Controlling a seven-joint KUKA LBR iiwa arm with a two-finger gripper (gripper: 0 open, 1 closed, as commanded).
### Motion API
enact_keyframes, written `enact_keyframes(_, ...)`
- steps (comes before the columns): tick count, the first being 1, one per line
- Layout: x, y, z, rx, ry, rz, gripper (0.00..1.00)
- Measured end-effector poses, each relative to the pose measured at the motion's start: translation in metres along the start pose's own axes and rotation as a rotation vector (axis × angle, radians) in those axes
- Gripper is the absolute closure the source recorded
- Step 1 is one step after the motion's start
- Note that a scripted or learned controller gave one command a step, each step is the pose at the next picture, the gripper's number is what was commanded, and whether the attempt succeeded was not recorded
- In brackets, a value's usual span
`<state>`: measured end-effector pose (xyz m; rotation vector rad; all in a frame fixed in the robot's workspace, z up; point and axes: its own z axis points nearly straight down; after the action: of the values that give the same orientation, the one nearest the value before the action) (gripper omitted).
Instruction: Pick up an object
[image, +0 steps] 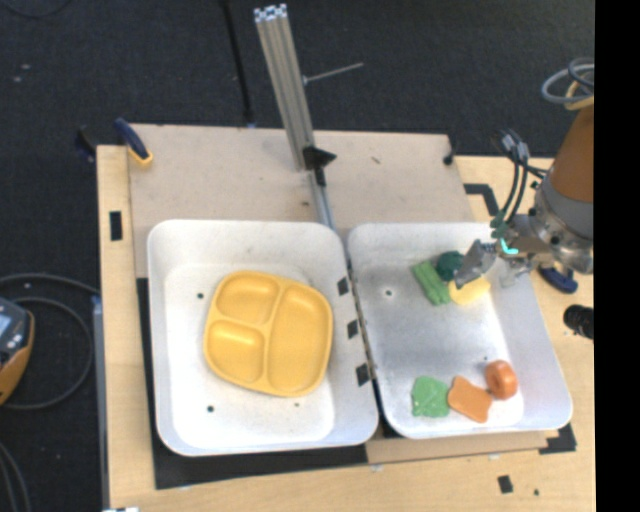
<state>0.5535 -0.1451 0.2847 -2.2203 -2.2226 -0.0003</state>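
My pincer (470, 268) sits low at the right bin's (400, 400) one o'clock, touching green (432, 282) and yellow (470, 292) toys; its state I cannot tell. Likely light, smooth plastic; grip across middles.

A grey robot arm (560, 215) reaches in from the right side of the right-hand white bin (520, 400). An orange band wraps the arm above its wrist, beyond the bin's right rim. The wrist leans inward over that rim. Its two-finger gripper (472, 268) hangs low over the bin's upper right part, pointing down and toward the bin's middle.
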Motion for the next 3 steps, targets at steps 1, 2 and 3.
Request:
enact_keyframes(1, 0.0, 0.0, -0.001, -0.001, 0.0, 0.0, 0.0)
enact_keyframes(2, 0.005, 0.002, 0.044, 0.003, -0.001, 0.0, 0.0)
enact_keyframes(3, 0.002, 0.006, 0.087, 0.003, -0.001, 0.001, 0.0)
